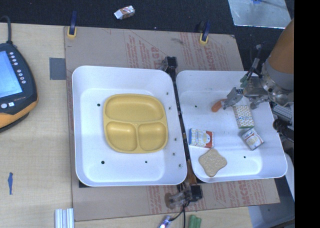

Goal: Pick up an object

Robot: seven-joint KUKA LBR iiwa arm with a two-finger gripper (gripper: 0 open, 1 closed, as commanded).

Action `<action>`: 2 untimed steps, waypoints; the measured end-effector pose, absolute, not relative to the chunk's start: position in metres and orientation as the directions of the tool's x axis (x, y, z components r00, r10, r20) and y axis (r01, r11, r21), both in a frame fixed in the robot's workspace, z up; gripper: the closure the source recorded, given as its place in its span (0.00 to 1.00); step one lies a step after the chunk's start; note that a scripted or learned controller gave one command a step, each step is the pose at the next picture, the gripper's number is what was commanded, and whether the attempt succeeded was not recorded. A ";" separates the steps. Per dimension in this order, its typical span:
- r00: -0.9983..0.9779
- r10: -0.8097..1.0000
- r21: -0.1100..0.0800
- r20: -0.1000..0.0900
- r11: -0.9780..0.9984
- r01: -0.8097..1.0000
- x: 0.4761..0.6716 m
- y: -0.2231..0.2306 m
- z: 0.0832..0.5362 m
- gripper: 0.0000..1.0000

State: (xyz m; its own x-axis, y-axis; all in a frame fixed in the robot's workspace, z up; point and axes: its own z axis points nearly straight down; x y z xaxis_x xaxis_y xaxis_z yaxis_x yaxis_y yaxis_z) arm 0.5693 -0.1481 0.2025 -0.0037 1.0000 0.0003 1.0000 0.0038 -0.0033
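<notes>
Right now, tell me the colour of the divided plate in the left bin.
Pale yellow: the divided plate shows best in the camera view.

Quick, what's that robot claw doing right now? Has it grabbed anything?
Gripper: open, fingers spread, holding nothing. It hovers in the right bin, above the white patterned packet, with the small orange piece beside it.

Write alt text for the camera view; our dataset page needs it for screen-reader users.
A grey robot arm's pincer hovers over the right white bin, above a small orange piece, a patterned packet, two small cartons and a tan cracker. The left bin holds a yellow divided tray.
</notes>
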 end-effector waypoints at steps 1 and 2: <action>-0.006 1.000 -0.005 -0.001 0.006 1.000 0.636 -0.176 0.091 0.00; -0.004 1.000 -0.001 0.000 0.004 1.000 0.656 -0.155 0.092 0.00</action>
State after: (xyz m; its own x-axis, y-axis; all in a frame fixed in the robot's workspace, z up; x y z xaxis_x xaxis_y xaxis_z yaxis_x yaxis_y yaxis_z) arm 0.6565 -0.1552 0.0922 -0.0044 1.0000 -0.0001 1.0000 0.0044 -0.0014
